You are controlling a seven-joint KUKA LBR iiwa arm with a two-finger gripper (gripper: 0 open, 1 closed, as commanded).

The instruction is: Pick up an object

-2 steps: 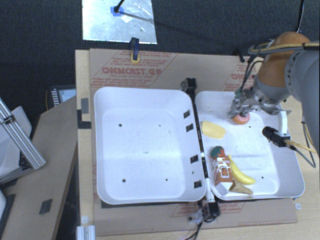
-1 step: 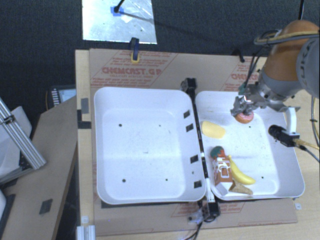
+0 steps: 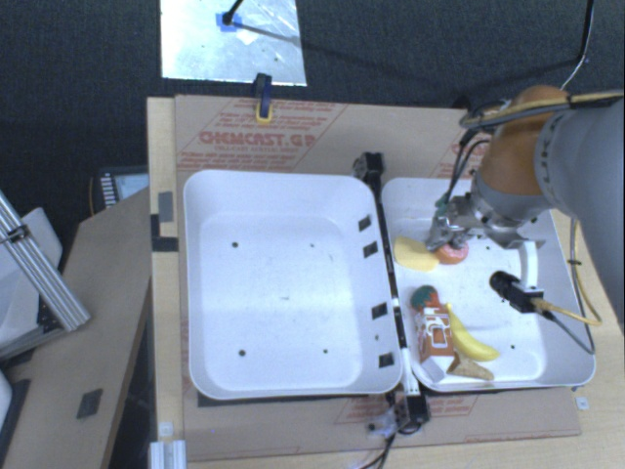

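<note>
Fixed above the bench [image 3: 293, 125], looking down at a slant — far edge toward the top of the frame, near edge along the bottom. Set back enough to take in both white bins whole: left bin [image 3: 200, 262] at centre, right bin [image 3: 562, 360] at right — with dark floor across the top.

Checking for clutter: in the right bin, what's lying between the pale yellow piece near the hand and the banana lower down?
In the camera view, a green-topped ball and an orange-and-white carton lie between the pale yellow piece and the banana.
</note>
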